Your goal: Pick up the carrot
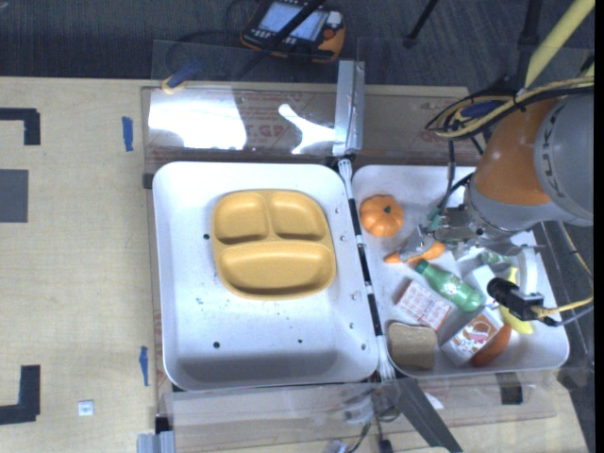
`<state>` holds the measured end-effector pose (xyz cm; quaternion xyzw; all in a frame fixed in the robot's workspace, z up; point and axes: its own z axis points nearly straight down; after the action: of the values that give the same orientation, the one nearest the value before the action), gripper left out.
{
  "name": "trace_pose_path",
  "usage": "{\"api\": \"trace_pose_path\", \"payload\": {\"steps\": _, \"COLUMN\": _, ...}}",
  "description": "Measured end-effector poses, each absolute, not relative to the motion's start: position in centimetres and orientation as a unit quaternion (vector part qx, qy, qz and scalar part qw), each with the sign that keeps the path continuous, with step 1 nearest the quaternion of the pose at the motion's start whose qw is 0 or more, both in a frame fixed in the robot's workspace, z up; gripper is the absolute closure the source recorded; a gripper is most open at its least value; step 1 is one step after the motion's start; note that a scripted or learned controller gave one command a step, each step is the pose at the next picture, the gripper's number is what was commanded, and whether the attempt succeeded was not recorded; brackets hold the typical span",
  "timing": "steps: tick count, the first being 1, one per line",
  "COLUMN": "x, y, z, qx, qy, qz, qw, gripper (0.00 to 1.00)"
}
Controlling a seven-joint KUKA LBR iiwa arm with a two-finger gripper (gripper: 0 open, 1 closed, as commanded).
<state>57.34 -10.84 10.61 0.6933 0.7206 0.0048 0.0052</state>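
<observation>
Carrot (431, 251): small, orange, lying in the right bin (557, 347) just below the gripper (444, 229). Finger spread cannot be told. Pumpkin (381, 215) to its left, green bottle (450, 286) just below.

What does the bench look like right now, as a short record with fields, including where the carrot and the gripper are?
left bin: holds a yellow divided plate
right bin: carrot, pumpkin, green bottle, bread slice, small packets
carrot: upper middle of right bin, right of the pumpkin
gripper: low over the carrot, fingers unclear
green bottle: lying below the carrot
bread slice: front left corner
</observation>
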Motion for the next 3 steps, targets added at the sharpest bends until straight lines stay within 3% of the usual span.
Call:
{"api": "trace_pose_path", "payload": {"steps": 1, "x": 55.17, "y": -11.38, "z": 11.24, "qx": 0.640, "qy": 0.768, "qz": -0.0002, "qw": -0.001, "gripper": 0.00}}
{"api": "trace_pose_path", "payload": {"steps": 2, "x": 55.26, "y": -11.39, "z": 12.22, "qx": 0.641, "qy": 0.768, "qz": 0.0004, "qw": 0.000, "gripper": 1.00}}
{"api": "trace_pose_path", "payload": {"steps": 3, "x": 55.25, "y": -11.39, "z": 12.22, "qx": 0.641, "qy": 0.768, "qz": 0.0004, "qw": 0.000, "gripper": 0.00}}
